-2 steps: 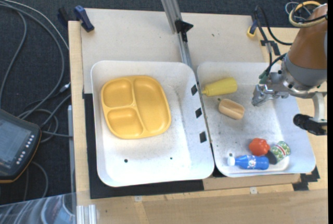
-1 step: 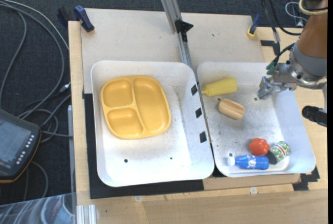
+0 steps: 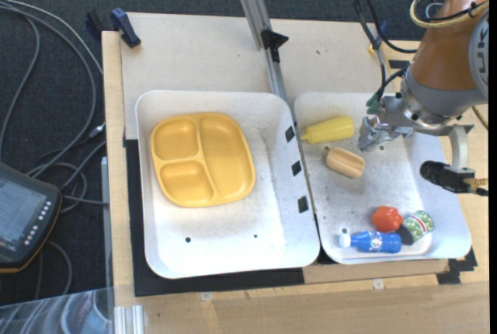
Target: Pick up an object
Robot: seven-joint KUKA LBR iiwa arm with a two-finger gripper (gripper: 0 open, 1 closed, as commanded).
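Broadly, the left shallow white bin [image 3: 167, 247] holds one yellow plastic three-compartment tray [image 3: 203, 159]. Next, the right shallow white bin [image 3: 446, 193] holds a yellow plastic bottle [image 3: 328, 129] at its far left, with a tan bread-roll-shaped piece [image 3: 345, 162] just below. Along the near edge lie a blue-and-white bottle [image 3: 373, 241], a red-orange ball [image 3: 386, 217] and a green-patterned ball [image 3: 418, 224]. Finally, the gripper [image 3: 371, 140] hangs just right of the yellow bottle; its grasp cannot be told.

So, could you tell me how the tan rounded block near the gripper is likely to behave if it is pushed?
The tan block looks rounded like a short cylinder, so it may roll. It seems rigid and probably light. It lies apart from the yellow piece.
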